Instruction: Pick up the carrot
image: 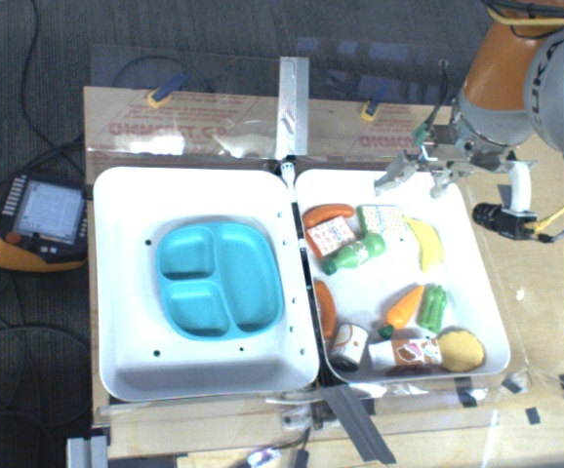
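Toward the 5 o'clock part of the right bin (492, 305) we see the carrot (405, 305), lying tilted, with a green vegetable (432, 307) touching it on its 3 o'clock side. At 12 o'clock from the carrot, well apart from it, the pincer (420, 177) hangs over the far edge of this bin; its fingers (393, 176) are spread apart and nothing is between them. A banana (426, 244) lies between them. We see a blue tray (219, 278) in the left bin (126, 359).
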Controlling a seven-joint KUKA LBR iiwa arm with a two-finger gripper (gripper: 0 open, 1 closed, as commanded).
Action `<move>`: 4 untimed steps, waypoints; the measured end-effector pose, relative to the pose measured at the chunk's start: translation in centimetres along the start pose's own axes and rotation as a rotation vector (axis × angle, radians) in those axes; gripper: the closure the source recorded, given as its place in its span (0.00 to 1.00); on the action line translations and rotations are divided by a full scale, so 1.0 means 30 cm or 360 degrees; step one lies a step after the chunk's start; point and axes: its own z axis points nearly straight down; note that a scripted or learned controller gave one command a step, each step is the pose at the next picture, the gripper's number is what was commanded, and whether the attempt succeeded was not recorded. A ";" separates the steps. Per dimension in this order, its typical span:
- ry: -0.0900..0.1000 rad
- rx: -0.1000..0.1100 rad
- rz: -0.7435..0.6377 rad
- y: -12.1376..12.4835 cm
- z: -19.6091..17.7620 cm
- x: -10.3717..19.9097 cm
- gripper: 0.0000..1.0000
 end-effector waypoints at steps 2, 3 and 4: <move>-0.0018 -0.0038 -0.0570 -0.474 0.471 -0.222 0.00; 0.0002 -0.0006 -0.0574 -0.351 0.347 -0.277 0.00; -0.0024 -0.0026 -0.0942 -0.448 0.473 -0.074 0.00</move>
